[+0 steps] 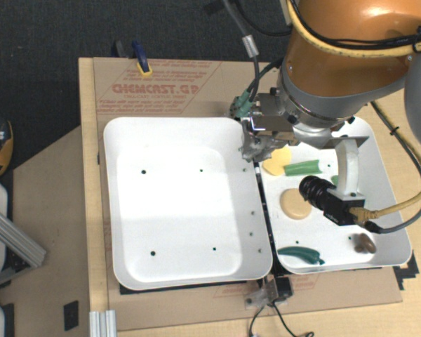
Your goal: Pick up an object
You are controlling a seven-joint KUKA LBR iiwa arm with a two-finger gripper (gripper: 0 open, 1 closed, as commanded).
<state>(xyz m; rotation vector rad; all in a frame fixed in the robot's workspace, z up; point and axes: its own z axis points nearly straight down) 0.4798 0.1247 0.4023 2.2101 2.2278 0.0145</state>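
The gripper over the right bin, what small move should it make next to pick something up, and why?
Probably a short descent onto the yellow piece. The gripper sits at the right bin's top left corner, right beside that piece, with the green stick and tan disc just beyond. The view shows nothing held.

The arm point(351, 41) (grey, orange-banded) reaches in from the right, its gripper point(256, 142) pointing down.

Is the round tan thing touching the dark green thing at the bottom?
Apart. The camera view shows bare white bin floor between the round tan thing and the dark green thing.
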